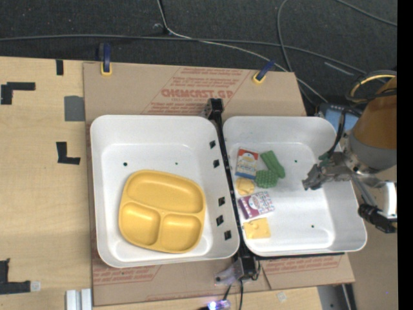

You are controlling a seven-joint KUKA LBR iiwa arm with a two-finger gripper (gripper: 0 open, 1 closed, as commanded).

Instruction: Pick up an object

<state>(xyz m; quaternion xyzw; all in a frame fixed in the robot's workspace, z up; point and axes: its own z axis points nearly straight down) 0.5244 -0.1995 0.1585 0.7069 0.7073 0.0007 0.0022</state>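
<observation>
Your bench (39,192) is pale wood marked with black tape pieces, and a sheet of printed cardboard (193,89) lies over it, held at the far edge by two clamps, one with a blue handle (105,60) and one yellow and blue (262,73). Behind the bench a dark fabric backdrop (206,11) carries several loose cables. Two shallow white bins sit side by side on the cardboard, touching along a black divider.

In the left bin (110,134) you have a yellow three-compartment tray (161,210), lying flat toward the near side.

In the right bin (322,237) a small cluster lies near the left wall: a printed red and blue packet (246,162) farthest from you, a green knobbly toy (271,168) just beside it on the right, a yellow rounded piece (245,186) below that, a purple and white packet (256,204), and a yellow flat piece (257,228) nearest you. Their labels are too small to read.

The gripper (313,178) hangs over the right side of that bin, well apart from the cluster. I cannot tell how it is set; it is dark and blurred. The arm (375,131) is cut off at the right.
</observation>
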